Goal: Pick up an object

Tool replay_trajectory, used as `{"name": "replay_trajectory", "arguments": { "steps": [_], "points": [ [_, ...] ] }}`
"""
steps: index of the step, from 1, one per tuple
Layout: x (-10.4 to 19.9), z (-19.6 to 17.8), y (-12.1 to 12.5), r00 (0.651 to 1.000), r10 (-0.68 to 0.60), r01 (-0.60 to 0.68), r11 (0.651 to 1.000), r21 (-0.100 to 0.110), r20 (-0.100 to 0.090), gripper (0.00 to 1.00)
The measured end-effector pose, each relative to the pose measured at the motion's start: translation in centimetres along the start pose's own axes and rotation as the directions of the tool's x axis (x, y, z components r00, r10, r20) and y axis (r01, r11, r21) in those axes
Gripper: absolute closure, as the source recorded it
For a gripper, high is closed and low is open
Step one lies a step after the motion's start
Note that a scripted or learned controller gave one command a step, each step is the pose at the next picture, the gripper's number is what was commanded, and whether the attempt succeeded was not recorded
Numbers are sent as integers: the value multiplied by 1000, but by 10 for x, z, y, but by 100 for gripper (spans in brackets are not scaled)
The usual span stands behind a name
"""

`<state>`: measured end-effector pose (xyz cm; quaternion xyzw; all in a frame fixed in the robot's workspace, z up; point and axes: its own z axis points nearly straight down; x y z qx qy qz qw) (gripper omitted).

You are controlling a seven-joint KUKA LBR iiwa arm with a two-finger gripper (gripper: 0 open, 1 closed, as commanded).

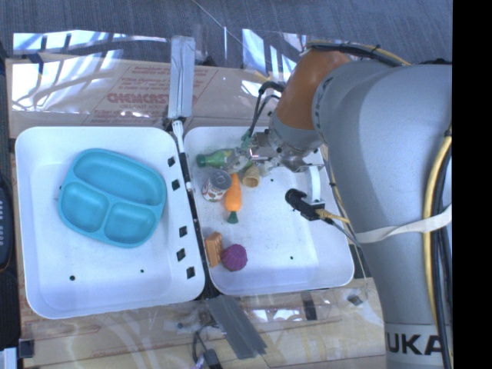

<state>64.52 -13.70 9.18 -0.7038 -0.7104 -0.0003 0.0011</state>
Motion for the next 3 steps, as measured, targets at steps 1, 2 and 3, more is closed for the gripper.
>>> {"name": "replay_trajectory", "arguments": {
  "steps": [1,2,3],
  "points": [
    [21,1,-43,1000,4,-4,1000,3,2,0],
    [21,-9,-43,1000,1,-1,1000,6,1,100],
    [60,-104,14,1000,-1,1,1000,-9,2,100]
  ]
}}
